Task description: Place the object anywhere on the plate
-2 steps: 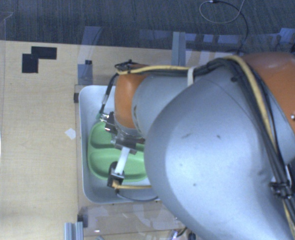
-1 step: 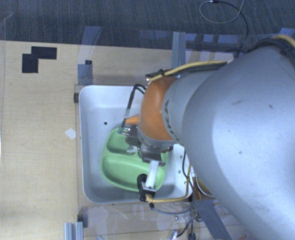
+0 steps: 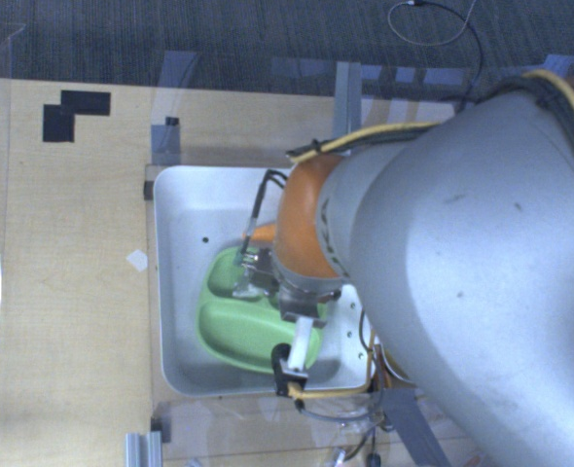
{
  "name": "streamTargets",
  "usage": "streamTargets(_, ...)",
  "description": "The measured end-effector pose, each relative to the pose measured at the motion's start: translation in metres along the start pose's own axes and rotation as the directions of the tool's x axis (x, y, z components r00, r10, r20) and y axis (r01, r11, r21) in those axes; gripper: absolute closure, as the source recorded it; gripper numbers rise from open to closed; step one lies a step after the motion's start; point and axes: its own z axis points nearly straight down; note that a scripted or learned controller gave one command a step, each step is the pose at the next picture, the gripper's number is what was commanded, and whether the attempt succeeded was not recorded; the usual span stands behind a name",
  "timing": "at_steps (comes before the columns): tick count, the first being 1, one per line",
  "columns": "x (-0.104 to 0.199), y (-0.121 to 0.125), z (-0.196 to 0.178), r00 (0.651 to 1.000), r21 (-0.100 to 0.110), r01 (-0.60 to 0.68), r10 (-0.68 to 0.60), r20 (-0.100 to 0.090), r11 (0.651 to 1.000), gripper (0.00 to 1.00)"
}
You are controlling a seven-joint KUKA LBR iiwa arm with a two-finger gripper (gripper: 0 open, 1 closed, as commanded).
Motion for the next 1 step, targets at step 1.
streamTargets(1, -0.0560, 0.0079, -0.1281, 0.996, 0.025, -0.091, 0.091, 0.015, 0.996, 0.00)
